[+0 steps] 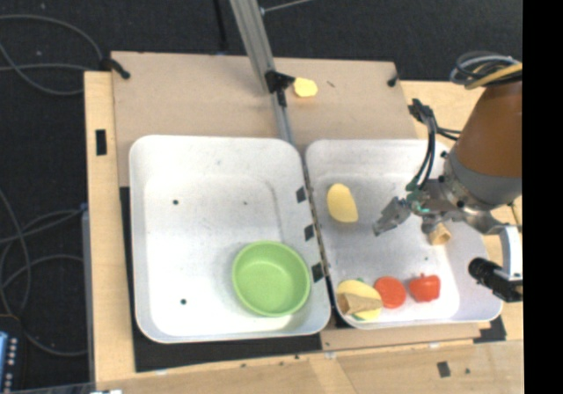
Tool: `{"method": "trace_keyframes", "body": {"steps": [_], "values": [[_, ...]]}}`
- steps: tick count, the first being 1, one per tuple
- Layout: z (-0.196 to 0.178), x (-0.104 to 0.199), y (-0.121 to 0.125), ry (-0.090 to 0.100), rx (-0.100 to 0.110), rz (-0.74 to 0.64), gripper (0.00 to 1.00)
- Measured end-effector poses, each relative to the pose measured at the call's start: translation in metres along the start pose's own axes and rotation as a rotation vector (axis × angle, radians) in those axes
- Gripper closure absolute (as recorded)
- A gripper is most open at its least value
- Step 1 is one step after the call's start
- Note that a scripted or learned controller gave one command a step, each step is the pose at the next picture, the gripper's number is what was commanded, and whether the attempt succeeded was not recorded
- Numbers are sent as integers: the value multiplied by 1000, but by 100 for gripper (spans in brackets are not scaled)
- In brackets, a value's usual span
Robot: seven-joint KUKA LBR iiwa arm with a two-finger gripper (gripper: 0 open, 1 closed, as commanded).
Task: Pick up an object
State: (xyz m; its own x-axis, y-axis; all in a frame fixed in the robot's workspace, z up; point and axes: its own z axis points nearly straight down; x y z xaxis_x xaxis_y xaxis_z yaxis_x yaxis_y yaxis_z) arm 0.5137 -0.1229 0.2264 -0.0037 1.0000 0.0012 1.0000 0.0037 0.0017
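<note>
My gripper [411, 227] hangs over the middle of the right bin [369, 155], open, with nothing between its fingers. One grey finger [387, 220] points left toward a yellow oval object [341, 203] that lies a short way off in the bin's left half. Along the bin's front edge lie a yellow and tan object [359, 298], a red round object [390, 292] and a red pepper-like object [425, 288]. The gripper is above and behind these, touching none of them.
The left bin [176, 172] holds a green bowl [270, 278] near its front right corner. A small yellow object [305, 87] lies on the bench behind the bins, beside a slanted metal rail [251, 23]. A divider [310, 216] separates the bins.
</note>
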Motion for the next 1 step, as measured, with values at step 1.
{"method": "trace_keyframes", "body": {"steps": [1], "values": [[0,0,0,0,-1,2,0]]}}
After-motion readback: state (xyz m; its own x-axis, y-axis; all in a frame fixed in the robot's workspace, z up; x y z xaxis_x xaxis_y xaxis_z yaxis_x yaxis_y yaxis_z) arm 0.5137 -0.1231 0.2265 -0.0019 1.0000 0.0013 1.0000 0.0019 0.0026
